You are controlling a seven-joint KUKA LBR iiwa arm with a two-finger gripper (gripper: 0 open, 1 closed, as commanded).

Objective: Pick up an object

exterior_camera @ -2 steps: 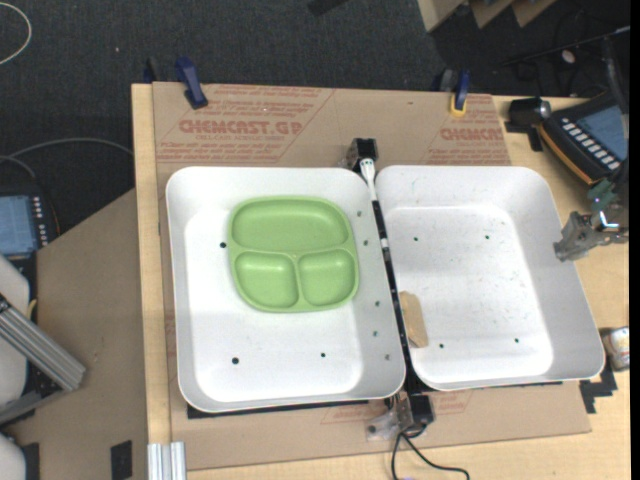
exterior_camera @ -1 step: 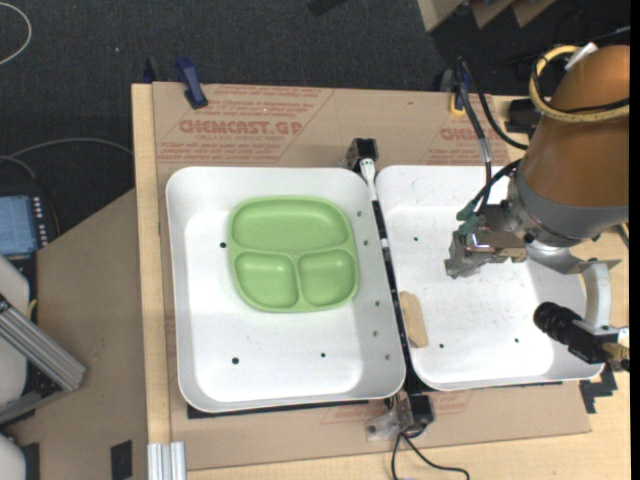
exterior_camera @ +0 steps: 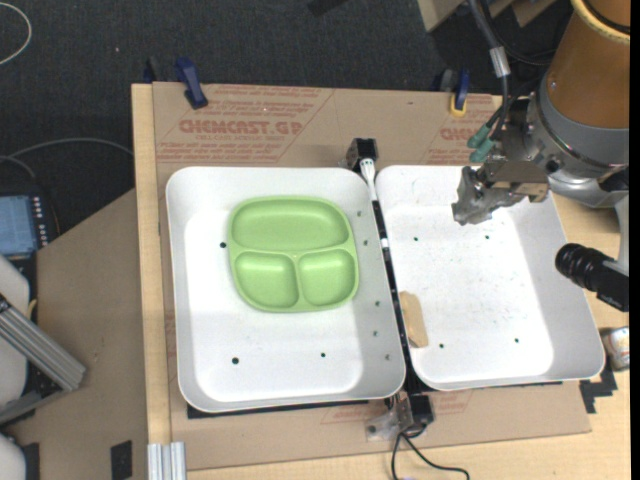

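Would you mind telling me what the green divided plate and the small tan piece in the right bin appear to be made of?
Green divided plate: likely moulded plastic, smooth matte finish, uniform colour, rounded compartments. Small tan piece: possibly wood, flat, pale and dull; too small to be sure.

Two white bins [exterior_camera: 200,368]; one green plate [exterior_camera: 293,253]; one wooden piece [exterior_camera: 413,320].

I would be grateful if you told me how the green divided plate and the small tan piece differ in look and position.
The green divided plate is broad, rounded and split into three compartments; the small tan piece is narrow and plain. The plate lies near the middle of the left bin, while the tan piece lies in the right bin against its left edge. Both rest flat, apart from the gripper.
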